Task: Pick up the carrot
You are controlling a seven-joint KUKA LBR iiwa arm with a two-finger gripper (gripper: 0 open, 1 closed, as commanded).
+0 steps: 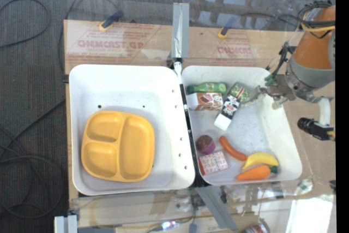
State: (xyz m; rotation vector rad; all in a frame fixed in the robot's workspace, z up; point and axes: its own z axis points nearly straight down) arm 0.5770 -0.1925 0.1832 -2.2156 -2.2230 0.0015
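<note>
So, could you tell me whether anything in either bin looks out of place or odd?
Nothing looks damaged or spilled. The small black-and-white carton lies tipped on its side in the right white bin; the orange carrot lies at that bin's front edge.

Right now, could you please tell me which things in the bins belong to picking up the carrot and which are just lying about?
For the job:
carrot, near front corner of the right bin
hand, at that bin's far right edge

Lying about:
banana
sausage
purple fruit
pink packet
green bottle
small carton
yellow divided plate, left bin
</note>
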